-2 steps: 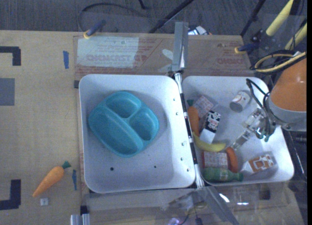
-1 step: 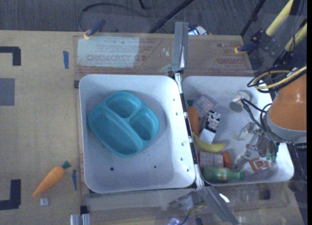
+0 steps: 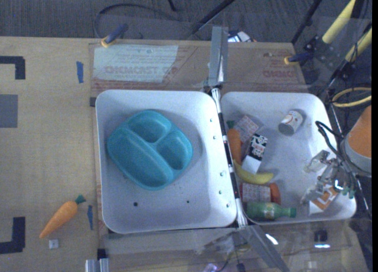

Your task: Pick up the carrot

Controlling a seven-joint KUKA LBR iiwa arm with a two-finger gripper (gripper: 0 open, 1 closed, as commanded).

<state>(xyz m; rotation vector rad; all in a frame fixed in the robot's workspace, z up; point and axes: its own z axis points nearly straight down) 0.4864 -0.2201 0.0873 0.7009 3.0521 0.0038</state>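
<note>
Carrot (image 3: 59,218): you find it lying on the bare bench, outside both bins, just off the left bin's (image 3: 112,102) lower-left corner, green top pointing up-right.
Second orange piece (image 3: 234,144): it sits in the right bin (image 3: 307,98) against the divider; it may be another carrot, but you can't be sure at this size.
Gripper (image 3: 324,180): you see it low over the right bin's right side, well apart from the bench carrot; fingers look spread and hold nothing.
Tray (image 3: 150,148): it takes up the left bin, between gripper and carrot.
Judgement: you face a long reach across both bins.
</note>
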